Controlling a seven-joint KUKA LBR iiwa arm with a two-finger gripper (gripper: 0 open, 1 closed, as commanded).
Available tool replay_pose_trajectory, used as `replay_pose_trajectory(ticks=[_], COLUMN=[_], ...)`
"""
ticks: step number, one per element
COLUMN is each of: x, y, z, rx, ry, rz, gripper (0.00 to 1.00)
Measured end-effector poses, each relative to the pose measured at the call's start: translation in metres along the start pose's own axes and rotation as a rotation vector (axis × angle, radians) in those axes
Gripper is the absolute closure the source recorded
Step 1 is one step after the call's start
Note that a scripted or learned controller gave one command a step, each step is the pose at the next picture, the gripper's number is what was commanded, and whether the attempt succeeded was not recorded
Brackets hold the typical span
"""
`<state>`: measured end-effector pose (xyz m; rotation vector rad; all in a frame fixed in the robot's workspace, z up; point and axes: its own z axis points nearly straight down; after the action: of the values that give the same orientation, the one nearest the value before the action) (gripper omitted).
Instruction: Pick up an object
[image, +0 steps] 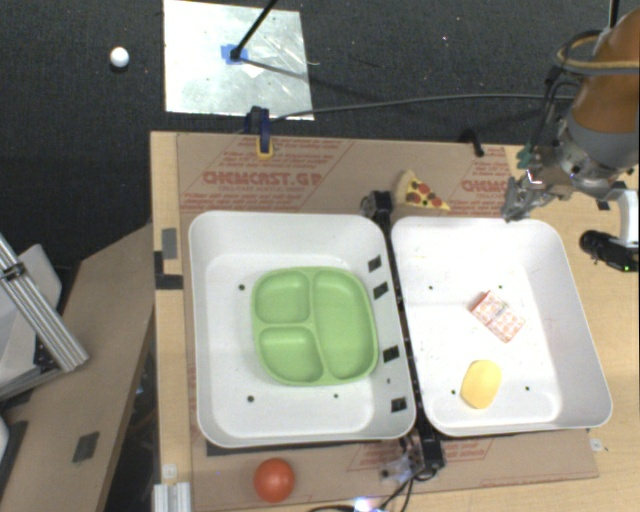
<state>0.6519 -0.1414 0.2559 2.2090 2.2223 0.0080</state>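
Camera view: arm (600, 90) sits at the far right, gripper (520, 205) hanging just over the far rim of the right bin (575, 330). Fingers look drawn close together with nothing between them, though they are small and a bit blurred here.

Candidates in the right bin: a pink-and-white packet (497, 315) near the middle, lying flat and skewed, and a yellow lemon-like piece (480, 383) nearer the front. They are apart from each other and clear of the walls, so either is reachable from above.

Left bin (215, 320) holds a green divided tray (313, 324); wide and flat, likely a poor target for two fingers.

Outside the bins: a pizza-slice toy (422, 192) on the board behind the bins, a red ball (273, 479) at the near edge. Ignore both.

Advice for the step: the arm is in approach, no contact yet. Open the fingers before descending. The yellow piece looks like the safer pick: rounded, with some height to close around. For the packet, line the fingers across its short side, as it sits low and may slip. Descend straight, centred on the piece, and close only once the fingers straddle it.
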Motion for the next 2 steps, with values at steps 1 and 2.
replay_pose_trajectory(ticks=[1, 2], x=[0.000, 0.042], y=[0.002, 0.001], z=[-0.038, -0.027], rx=[0.003, 0.008], ry=[0.001, 0.003], rz=[0.000, -0.002], gripper=[1.00, 1.00])
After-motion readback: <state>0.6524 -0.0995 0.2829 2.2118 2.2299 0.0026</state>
